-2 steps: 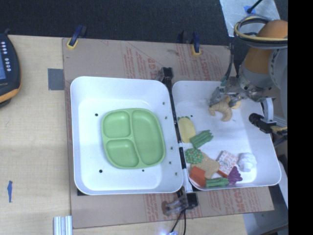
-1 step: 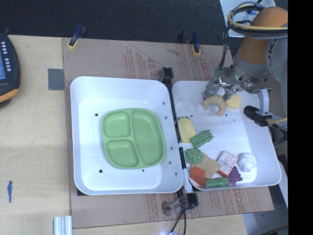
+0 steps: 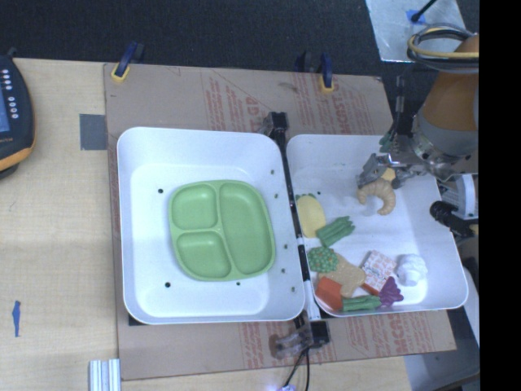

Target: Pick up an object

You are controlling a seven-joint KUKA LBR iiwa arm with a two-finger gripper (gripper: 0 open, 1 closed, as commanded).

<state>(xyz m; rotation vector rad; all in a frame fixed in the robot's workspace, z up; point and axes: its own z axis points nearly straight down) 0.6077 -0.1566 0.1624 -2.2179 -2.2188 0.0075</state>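
Croissant (image 3: 381, 196) sits grasped in claw (image 3: 379, 174); lemon (image 3: 310, 214) and green beans (image 3: 335, 230) lie nearby.

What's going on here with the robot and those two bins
The arm reaches into the right bin, its gripper down over a tan croissant-shaped toy near the bin's far side. Whether it has a grip can't be told. More toy food lies heaped at the near-left corner. The left bin holds a green divided plate.
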